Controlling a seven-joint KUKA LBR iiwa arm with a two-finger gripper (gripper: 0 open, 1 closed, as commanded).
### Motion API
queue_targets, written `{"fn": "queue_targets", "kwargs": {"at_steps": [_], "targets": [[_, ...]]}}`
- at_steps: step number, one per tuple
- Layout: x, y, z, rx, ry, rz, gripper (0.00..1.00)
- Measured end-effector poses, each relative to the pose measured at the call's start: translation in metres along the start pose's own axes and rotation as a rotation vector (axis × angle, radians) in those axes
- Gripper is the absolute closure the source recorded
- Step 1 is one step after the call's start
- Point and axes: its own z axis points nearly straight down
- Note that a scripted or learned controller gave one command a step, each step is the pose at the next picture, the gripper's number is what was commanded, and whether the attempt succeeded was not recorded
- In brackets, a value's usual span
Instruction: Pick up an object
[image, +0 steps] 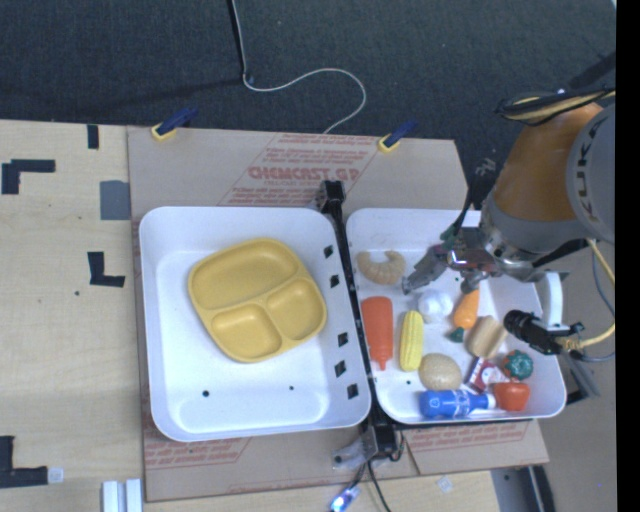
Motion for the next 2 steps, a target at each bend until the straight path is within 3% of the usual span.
{"fn": "queue_targets", "kwargs": {"at_steps": [1, 2], "targets": [[0.025, -0.072, 0.019, 0.007, 0.002, 0.002, 0.00], [0.069, -0.074, -0.081, -0.010, 0.001, -0.005, 0.00]]}}
